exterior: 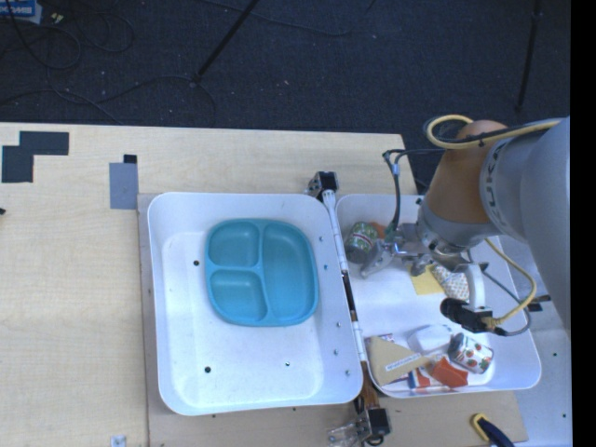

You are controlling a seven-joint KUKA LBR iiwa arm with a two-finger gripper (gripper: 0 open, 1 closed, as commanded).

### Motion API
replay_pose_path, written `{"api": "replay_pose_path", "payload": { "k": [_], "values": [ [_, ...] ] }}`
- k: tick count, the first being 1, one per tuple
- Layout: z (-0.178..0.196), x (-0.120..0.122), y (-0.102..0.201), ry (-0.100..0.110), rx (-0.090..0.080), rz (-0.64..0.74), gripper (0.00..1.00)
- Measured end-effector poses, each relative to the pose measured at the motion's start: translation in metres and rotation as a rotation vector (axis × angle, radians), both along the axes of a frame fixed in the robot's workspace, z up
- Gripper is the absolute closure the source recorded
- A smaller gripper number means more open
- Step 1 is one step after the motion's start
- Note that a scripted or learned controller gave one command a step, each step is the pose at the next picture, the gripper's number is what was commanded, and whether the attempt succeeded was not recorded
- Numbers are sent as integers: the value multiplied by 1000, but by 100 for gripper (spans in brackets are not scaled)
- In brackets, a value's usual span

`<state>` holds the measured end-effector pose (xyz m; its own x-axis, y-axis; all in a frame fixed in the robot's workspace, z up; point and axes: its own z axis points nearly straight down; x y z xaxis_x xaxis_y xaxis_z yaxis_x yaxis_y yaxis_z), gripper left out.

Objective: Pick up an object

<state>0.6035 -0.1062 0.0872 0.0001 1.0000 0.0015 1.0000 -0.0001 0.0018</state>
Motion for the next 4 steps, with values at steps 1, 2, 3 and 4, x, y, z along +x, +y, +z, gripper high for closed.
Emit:
{"api": "replay_pose_path", "payload": {
  "k": [1, 2, 3, 4],
  "values": [
    [0, -40, -36, 3, -1, -3, 0],
    [0, 14, 2, 1, 0, -1, 0],
    [0, -26, -42, 4, -1, -2, 0],
    [-1, 40, -24, 6, 0, 1, 0]
  ]
}}
